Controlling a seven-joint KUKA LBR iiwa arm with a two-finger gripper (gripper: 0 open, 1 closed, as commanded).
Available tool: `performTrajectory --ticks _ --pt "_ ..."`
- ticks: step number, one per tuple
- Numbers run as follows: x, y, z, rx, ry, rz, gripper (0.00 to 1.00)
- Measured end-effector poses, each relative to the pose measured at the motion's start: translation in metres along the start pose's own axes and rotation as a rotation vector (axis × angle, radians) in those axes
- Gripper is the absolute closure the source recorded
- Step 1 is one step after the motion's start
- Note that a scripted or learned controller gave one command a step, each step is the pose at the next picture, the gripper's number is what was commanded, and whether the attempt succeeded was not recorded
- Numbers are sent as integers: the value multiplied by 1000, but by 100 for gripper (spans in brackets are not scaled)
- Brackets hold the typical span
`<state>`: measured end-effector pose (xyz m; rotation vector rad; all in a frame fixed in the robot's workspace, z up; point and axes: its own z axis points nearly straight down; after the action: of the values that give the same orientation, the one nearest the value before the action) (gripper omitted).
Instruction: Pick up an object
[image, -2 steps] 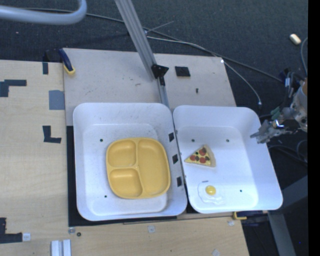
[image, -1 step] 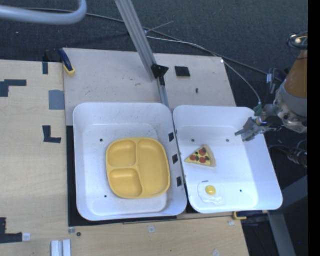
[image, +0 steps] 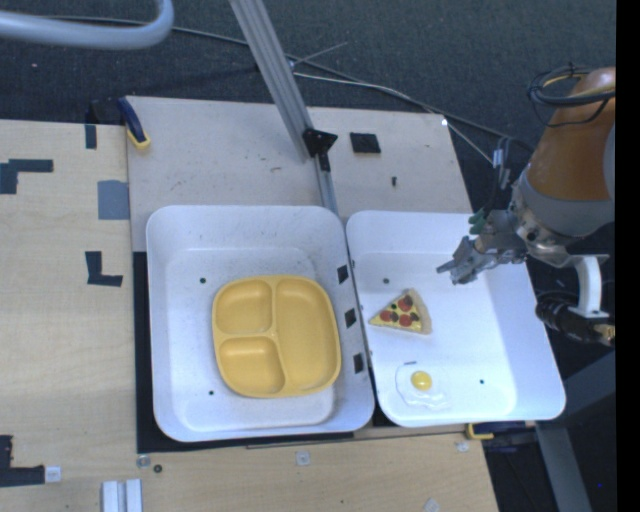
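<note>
My jaws (image: 462, 268) hover, state unclear, nothing visibly held; pizza slice (image: 403, 313) lies lower-left, near, in right bin (image: 520, 390).

The arm (image: 570, 170) is a rounded orange segment above a grey wrist collar, with a black cable looped over its top. Its hand (image: 462, 268) is a small dark grey assembly with teal-tinted parts. A white bracket sits below the wrist.
</note>
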<state>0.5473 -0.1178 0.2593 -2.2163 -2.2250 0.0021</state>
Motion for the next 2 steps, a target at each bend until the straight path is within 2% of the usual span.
performTrajectory --ticks 2 --pt "102 14 23 1 1 -1 100"
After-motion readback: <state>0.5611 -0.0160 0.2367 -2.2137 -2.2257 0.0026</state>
